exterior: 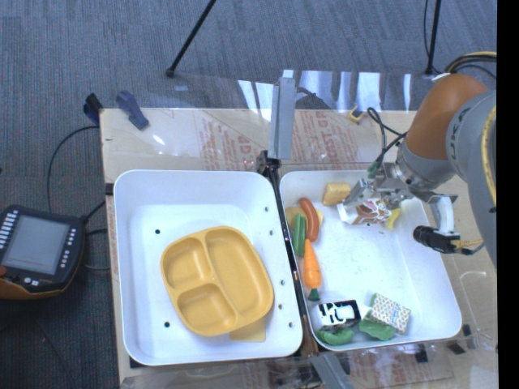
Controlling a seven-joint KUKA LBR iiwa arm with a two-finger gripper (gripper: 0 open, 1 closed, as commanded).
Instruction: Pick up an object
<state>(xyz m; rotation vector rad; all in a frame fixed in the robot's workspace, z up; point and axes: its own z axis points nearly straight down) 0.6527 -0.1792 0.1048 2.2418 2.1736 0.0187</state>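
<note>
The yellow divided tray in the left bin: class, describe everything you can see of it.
The yellow divided tray looks like moulded matte plastic, with rounded corners and three compartments: one long and two smaller. It lies flat and right side up, turned at an angle, on the floor of the left bin. A flat yellow piece pokes out beneath its near edge.

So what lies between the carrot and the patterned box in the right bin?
In the camera view, bare white bin floor lies between the carrot and the patterned box; the black-and-white item sits just below that line.
</note>
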